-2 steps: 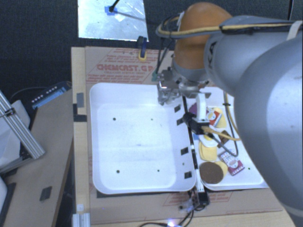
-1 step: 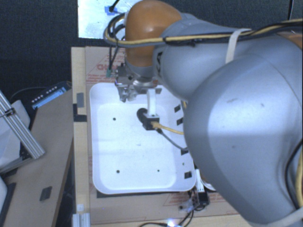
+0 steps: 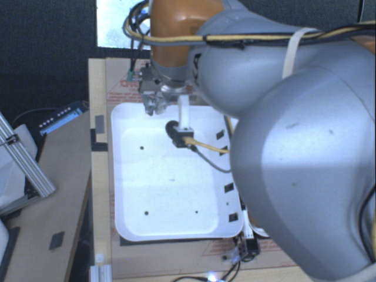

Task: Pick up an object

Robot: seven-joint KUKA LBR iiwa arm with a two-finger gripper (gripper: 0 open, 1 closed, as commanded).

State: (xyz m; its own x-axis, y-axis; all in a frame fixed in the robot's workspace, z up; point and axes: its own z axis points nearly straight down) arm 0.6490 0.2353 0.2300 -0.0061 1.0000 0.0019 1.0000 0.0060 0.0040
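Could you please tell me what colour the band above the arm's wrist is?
Orange band, clearest in the camera view.

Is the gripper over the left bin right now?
Yes. The gripper sits at the far edge of the left bin, with the arm's orange band above it.

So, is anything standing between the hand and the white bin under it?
Nothing visible does. The hand hangs over the far edge of the bin. A yellow cable trails over the bin beside it, not beneath. The arm covers the bench to the right.
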